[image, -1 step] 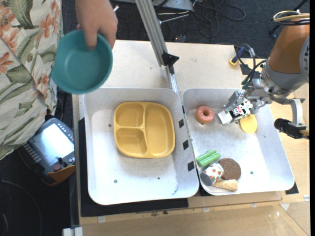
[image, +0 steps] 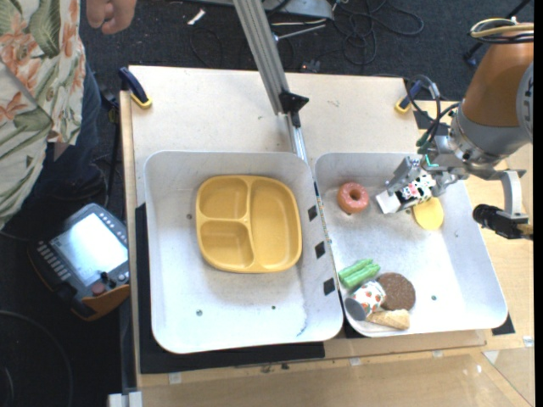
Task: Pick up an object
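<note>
The arm is reaching in over the right bin [image: 475, 253], its gripper [image: 407, 189] hanging near that bin's far edge, just beside a yellow piece [image: 429, 214]. I cannot tell how the gripper is set or whether it is gripping anything. A donut [image: 353, 197] is lying near the bin's far left corner. Green beans [image: 359, 271], a cookie [image: 396, 291] and a cracker [image: 389, 318] are sitting at its near left corner. A yellow tray [image: 249, 223] is resting mid-left bin [image: 170, 295].
</note>
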Action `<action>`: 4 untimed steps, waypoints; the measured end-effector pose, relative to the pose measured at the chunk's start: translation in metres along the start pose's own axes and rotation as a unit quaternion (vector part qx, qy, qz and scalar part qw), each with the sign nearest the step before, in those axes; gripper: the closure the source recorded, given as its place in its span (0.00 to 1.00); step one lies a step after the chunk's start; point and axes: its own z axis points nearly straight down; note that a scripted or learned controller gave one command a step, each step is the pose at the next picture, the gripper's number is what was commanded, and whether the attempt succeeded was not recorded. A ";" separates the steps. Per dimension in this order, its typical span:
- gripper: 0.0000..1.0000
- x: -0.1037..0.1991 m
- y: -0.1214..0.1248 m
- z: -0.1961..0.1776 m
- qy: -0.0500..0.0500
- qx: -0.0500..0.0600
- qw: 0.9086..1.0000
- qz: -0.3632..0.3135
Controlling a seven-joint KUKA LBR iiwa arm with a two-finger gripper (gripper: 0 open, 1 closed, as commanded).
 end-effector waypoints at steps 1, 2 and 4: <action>0.00 0.010 0.003 0.051 0.000 0.002 1.000 0.000; 0.00 0.011 0.002 0.105 0.000 0.002 1.000 0.001; 1.00 0.012 0.011 0.046 0.000 -0.003 1.000 0.000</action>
